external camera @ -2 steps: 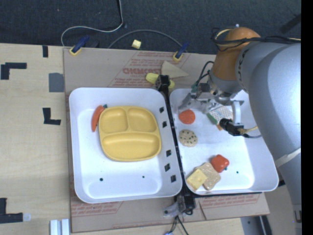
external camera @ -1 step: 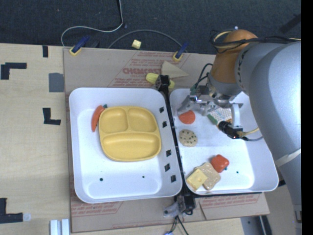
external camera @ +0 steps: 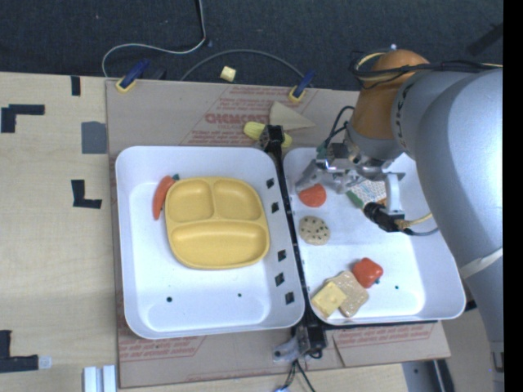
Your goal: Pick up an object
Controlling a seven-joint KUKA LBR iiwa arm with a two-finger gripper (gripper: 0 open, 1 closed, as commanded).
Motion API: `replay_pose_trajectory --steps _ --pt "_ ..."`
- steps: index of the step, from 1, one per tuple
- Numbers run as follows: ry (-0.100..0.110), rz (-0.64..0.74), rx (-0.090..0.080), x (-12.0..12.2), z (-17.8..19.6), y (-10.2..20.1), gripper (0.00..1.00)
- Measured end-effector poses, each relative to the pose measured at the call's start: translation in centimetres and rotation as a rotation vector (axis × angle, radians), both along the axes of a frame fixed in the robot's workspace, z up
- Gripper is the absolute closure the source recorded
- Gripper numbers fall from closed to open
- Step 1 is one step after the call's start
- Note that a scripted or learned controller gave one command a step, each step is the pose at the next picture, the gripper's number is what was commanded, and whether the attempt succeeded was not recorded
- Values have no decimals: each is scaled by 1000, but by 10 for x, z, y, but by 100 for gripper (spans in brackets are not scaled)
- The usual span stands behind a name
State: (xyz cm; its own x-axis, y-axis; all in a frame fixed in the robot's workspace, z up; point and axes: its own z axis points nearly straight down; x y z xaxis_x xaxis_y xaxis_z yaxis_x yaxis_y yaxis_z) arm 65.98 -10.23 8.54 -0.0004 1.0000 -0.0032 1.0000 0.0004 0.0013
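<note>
I am lowering my hand [external camera: 339, 170] over the right bin [external camera: 425, 300]; its state I cannot tell. The red piece [external camera: 311, 195] is lying just left of it, so I should centre before closing.

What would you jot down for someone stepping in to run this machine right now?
Gripper: low over the top of the right bin, close to the red tomato-like piece; nothing seen between its fingers.
Right bin also holds a cookie, a red piece and a yellow block on a tan slab.
Left bin: yellow divided plate, orange carrot-like piece beside it.
Done: nothing lifted yet.
Left: grasp and raise one object.
</note>
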Motion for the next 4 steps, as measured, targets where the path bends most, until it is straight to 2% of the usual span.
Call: replay_pose_trajectory --steps 2,3,4 --pt "0 1 2 9 0 -13 0" --pt "1 1 1 -7 0 2 0" --pt "-1 1 1 -6 10 2 100"
